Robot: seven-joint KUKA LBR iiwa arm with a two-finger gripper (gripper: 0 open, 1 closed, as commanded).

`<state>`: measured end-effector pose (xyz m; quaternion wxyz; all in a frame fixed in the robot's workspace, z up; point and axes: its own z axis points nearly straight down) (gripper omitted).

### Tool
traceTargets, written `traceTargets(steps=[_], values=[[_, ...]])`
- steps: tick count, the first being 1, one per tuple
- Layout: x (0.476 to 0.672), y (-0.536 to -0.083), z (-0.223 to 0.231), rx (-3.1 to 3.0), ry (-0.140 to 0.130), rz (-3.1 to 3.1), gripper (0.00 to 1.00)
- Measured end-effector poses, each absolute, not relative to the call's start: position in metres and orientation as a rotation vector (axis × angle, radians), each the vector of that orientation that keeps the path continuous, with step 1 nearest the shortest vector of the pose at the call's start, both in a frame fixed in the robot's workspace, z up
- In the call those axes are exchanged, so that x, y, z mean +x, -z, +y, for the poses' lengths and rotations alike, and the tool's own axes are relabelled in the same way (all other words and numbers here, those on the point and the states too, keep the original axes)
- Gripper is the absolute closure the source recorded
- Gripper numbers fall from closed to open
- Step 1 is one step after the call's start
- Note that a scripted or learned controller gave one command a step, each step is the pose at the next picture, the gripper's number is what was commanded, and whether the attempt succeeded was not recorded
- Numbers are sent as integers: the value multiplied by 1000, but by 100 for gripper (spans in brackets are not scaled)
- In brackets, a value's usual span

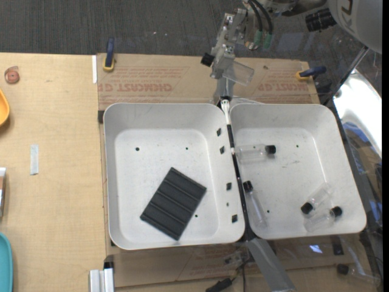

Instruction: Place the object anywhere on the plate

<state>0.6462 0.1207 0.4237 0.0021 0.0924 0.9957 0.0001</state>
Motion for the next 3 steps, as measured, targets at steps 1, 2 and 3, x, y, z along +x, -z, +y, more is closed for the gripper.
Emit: traceTargets(steps=[1,2,3], values=[[654,-391,169,1087,4,2948,100],[653,-318,169,681,2,3067,100],[628,-442,172,-41,-1,3138,100]])
